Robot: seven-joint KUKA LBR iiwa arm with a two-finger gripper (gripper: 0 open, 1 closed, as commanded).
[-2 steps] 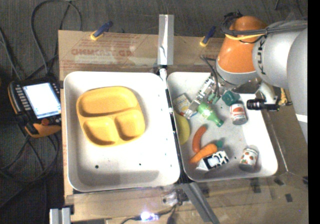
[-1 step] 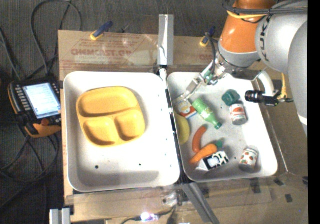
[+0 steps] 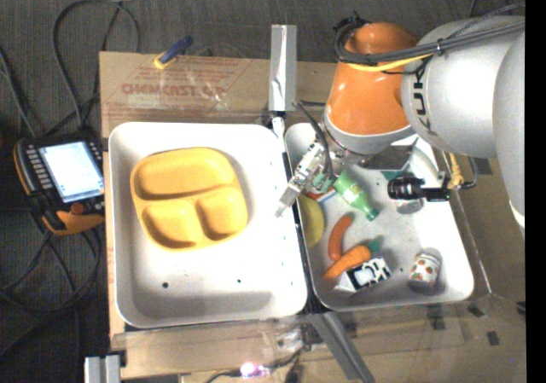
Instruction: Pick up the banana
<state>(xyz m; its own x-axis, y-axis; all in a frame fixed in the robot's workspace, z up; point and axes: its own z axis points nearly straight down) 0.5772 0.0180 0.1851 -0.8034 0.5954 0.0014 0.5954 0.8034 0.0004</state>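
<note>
The claw (image 3: pixel 300 178) hangs low over the left side of the right bin (image 3: pixel 461 275), right above the banana (image 3: pixel 313 221). I cannot tell if it is open or closed. The banana lies beside a carrot (image 3: pixel 347 261). A yellow tray (image 3: pixel 190 197) sits in the left bin (image 3: pixel 128 287).

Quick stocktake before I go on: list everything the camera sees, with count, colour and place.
Bins: two, white, side by side on the bench.
Divided plate: one, yellow, left bin.
Banana: one, yellow-green, right bin's left edge, partly under the gripper.
Bottle: one, green, right bin.
Chilli: one, red, right bin.
Carrot: one, orange, right bin.
Cup: one, white patterned, right bin's front corner.
Handheld pendant: one, dark with orange, floor at left.
Arm: grey with orange band, from right.
Gripper: over the banana, at the bins' divide.
</note>
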